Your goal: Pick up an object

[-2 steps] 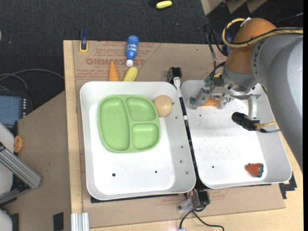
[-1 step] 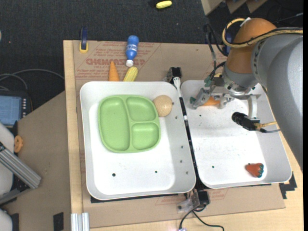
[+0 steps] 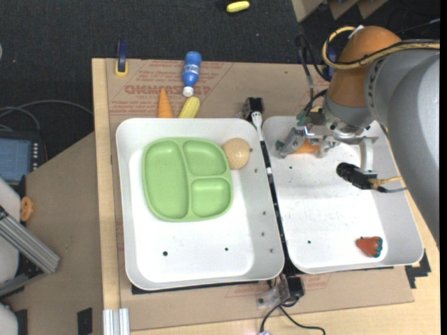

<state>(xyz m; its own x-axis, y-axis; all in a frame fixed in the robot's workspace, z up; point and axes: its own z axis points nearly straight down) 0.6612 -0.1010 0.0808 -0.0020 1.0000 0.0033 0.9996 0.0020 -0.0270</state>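
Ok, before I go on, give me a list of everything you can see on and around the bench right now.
White bins: 2, side by side on the bench, left bin, right bin.
Divided plate: 1, green, in the left bin.
Round object: 1, beige, in the left bin at the plate's upper right edge.
Small object: 1, red-orange, near right corner of the right bin.
Bottle: 1, blue and white, on the bench behind the left bin.
Carrot: 1, orange, behind the left bin.
Corn: 1, yellow, beside the carrot.
Yellow object: 1, on the dark floor beyond the bench.
Arm: 1, grey with orange band, over the right bin's far end.
Gripper: 1, low over an orange object there.
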